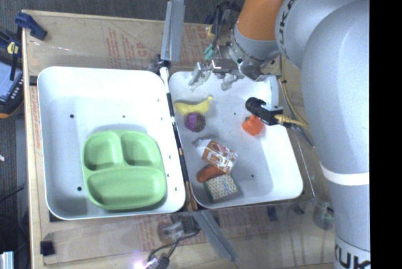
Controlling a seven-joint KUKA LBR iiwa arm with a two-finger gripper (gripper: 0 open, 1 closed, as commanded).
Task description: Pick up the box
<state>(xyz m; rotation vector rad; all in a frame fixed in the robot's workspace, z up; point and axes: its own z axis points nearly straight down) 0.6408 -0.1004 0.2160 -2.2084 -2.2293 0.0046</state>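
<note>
A small tan and green patterned box (221, 186) lies at the near edge of the right bin (282, 180). Just above it is a white and orange carton (217, 154), lying tilted. My gripper (213, 78) hangs over the far left corner of the right bin, well away from both. Its metal fingers (199, 75) are spread open with nothing between them.
In the right bin are also a yellow banana (193, 104), a purple fruit (195, 122), an orange object (252, 126) and a red sausage-like item (207, 173) touching the box. A green divided tray (124, 170) sits in the left bin (63, 104). The arm covers the right side.
</note>
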